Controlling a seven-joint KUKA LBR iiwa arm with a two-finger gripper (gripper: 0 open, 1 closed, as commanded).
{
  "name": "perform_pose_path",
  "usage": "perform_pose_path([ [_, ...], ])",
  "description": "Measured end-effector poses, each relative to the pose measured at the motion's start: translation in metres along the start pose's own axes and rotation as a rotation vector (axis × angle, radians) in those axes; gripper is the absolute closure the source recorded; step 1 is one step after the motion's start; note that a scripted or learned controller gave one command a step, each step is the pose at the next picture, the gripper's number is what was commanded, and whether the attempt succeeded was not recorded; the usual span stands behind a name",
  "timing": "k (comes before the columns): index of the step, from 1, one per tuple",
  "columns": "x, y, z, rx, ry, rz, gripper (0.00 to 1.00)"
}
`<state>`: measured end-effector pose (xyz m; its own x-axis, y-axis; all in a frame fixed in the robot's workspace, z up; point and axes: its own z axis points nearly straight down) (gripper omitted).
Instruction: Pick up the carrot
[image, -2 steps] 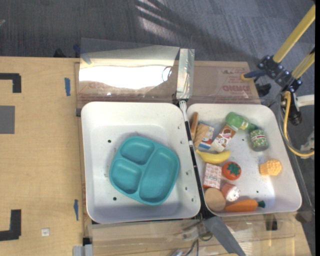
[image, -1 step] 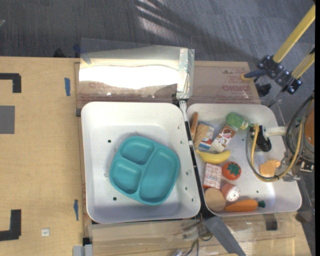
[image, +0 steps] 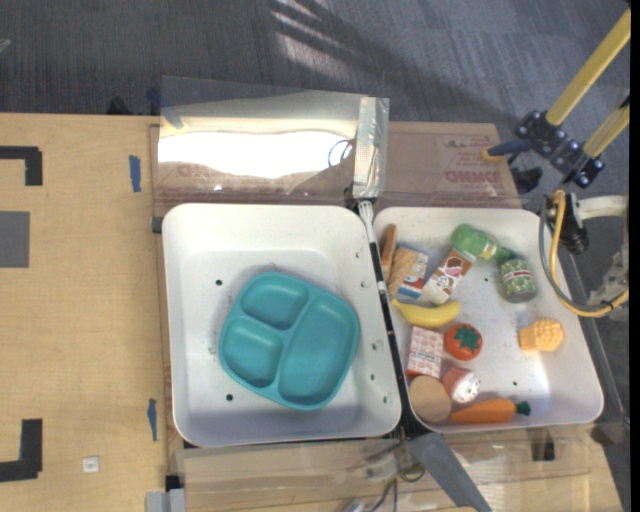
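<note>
The carrot (image: 484, 410) is orange with a small green tip at its right end. It lies flat along the near wall of the right bin (image: 572, 388), pointing left to right. Its left end touches a tan egg-shaped item (image: 430, 398) and a small red-and-white can (image: 462, 384). Nothing covers its top side.
The right bin also holds a banana (image: 428, 312), a tomato (image: 463, 341), a corn piece (image: 541, 334), a green bottle (image: 473, 242), a green can (image: 516, 279) and small cartons (image: 424, 352). A teal divided plate (image: 290, 340) lies in the left bin (image: 200, 260). Yellow cables (image: 560, 270) hang at the right.
</note>
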<state>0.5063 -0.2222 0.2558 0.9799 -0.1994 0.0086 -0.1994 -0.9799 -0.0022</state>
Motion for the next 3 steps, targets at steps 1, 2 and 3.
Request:
perform_pose_path([
  [1, 0.000, -0.004, -0.006, 0.010, -0.004, -0.003, 1.00],
  [2, 0.002, -0.008, -0.015, 0.016, -0.002, -0.006, 1.00],
  [3, -0.019, 0.002, 0.109, 0.005, -0.021, 0.002, 1.00],
])
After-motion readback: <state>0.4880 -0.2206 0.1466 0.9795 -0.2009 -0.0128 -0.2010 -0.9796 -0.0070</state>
